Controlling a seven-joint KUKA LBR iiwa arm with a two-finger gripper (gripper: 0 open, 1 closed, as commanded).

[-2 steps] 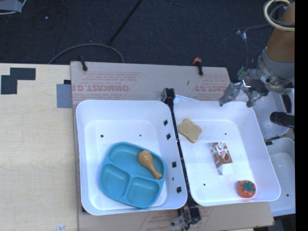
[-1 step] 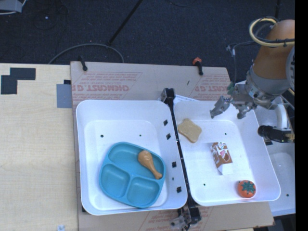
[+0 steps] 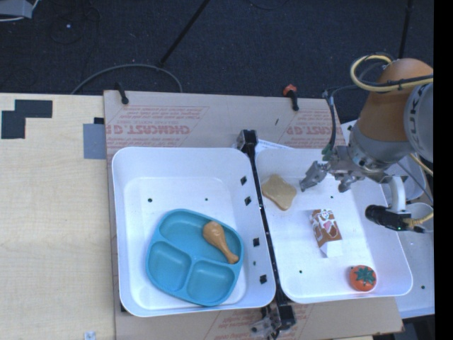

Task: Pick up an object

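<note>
Here the gripper [image 3: 330,176], jaws apart and clasping nothing, hangs above the right bin [image 3: 403,275], the bread slice [image 3: 279,191] just left, apparently lining up a grasp.

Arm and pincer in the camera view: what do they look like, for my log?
The arm is grey with a rounded orange section near the wrist, and a yellowish cable loop sits above that section. The pincer is grey metal with two fingers, on a darker grey wrist block.
</note>
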